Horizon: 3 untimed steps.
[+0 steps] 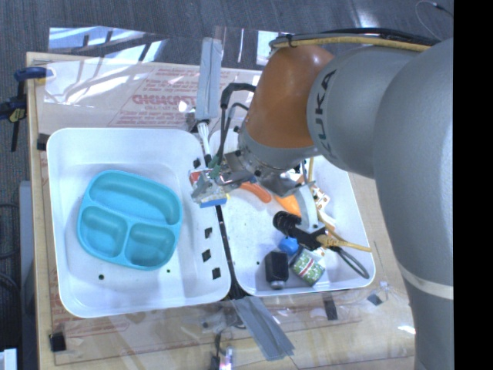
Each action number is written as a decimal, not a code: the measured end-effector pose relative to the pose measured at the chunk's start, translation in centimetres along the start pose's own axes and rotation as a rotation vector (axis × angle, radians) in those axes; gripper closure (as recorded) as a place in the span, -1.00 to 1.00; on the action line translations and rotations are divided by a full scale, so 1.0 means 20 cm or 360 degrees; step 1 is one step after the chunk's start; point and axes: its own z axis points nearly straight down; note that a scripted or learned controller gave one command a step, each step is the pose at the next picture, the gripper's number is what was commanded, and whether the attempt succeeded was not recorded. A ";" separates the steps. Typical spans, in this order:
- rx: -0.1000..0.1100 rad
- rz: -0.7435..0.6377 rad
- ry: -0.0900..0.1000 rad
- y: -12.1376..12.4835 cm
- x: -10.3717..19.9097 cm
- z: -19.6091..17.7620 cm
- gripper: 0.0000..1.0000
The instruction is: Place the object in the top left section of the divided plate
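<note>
The bench (38, 91) is covered by a clear sheet (115, 83) bearing red print, seen behind the left bin (58, 206). Two white bins are set directly on it, side by side and touching. The right bin (362, 241) is placed just right of the left bin and is partly hidden by the arm. A blue clamp (23, 75) is fixed at the bench edge, behind and left of the left bin.

Divided plate (129, 220) lies in left bin (62, 160); clutter (304, 245) in right bin (356, 230)
</note>
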 end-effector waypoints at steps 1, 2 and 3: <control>0.0002 -0.0205 0.0000 -0.15 0.19 0.08 1.00; 0.0001 -0.0115 0.0000 -0.23 0.50 0.03 1.00; 0.0000 -0.0112 -0.0001 -0.23 0.50 0.03 -1.00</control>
